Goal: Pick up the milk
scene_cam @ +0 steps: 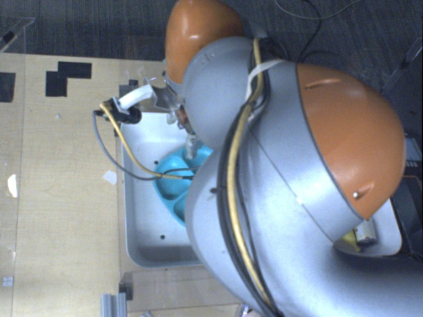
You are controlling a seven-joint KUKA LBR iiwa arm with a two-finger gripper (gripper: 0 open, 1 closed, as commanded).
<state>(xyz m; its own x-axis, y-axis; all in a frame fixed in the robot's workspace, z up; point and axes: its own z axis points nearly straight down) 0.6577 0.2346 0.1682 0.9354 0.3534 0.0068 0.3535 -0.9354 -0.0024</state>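
Grey arm (291, 177) looms over the white bin (142, 243), beside a turquoise object (170, 183); milk unidentified, pickup seemingly undone, end effector's state impossible to tell.

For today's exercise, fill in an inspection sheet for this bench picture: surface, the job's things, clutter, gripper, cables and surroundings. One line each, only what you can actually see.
Surface: tan bench top with black markers near its far edge; one white bin shows beside the arm.
Job's things: no milk can be made out; the arm covers most of the bin.
Clutter: a light blue object lies in the bin, partly under the arm; a yellow item peeks out at the lower right.
Gripper: hidden behind the grey and orange arm; state cannot be told.
Cables: a yellow and a grey cable loop over the bin's left wall; more run along the arm.
Surroundings: dark floor beyond the bench, with a thin wire at the top right.
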